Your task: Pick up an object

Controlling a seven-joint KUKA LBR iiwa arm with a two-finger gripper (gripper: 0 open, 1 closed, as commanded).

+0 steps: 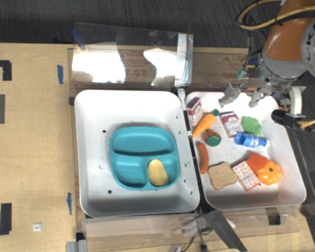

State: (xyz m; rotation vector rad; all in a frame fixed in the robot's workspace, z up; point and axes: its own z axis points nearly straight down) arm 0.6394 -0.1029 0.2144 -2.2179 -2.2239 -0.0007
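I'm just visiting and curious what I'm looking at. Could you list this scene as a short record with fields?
arm: grey and orange, reaching in from the right
gripper: open, above the far edge of the right bin, holding nothing
left bin: teal divided tray with a yellow potato-like item in its near right compartment
right bin contents: toy carrot, bread slice, blue bottle, orange pepper, small cartons

grey arm with orange band at upper right; claw (242, 95) open, fingers spread, empty.
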